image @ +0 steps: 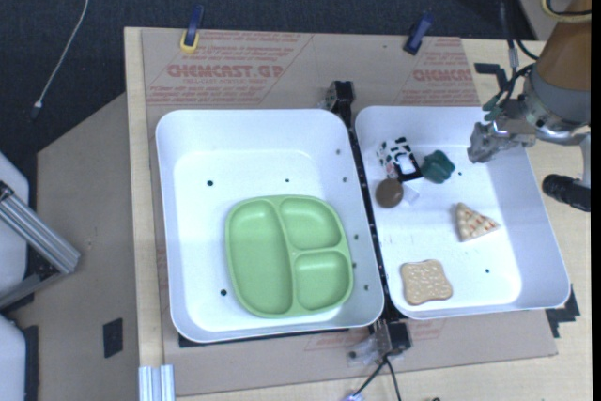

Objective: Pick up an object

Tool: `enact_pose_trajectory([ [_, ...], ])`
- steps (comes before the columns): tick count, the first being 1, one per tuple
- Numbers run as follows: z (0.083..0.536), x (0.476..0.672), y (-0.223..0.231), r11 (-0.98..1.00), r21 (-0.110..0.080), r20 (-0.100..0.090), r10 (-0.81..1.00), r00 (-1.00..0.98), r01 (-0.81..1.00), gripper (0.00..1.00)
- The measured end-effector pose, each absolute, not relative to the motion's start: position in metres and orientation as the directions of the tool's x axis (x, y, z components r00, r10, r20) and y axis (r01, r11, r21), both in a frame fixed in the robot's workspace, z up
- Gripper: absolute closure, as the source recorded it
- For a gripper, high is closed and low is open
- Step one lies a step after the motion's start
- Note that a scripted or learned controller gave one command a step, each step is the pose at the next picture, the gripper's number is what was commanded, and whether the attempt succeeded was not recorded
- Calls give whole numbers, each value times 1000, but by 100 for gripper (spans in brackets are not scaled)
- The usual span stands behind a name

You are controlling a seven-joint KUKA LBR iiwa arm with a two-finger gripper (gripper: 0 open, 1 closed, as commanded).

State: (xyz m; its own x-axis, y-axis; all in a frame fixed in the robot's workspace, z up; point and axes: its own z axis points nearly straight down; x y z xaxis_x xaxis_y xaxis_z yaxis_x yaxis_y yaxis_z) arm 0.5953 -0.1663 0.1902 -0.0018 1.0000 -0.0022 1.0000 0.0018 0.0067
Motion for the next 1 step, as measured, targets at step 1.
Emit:
enact_pose_trajectory([
  [1, 235, 593, -165, 1, 7, -3, 1000, -1, 1000, 100],
])
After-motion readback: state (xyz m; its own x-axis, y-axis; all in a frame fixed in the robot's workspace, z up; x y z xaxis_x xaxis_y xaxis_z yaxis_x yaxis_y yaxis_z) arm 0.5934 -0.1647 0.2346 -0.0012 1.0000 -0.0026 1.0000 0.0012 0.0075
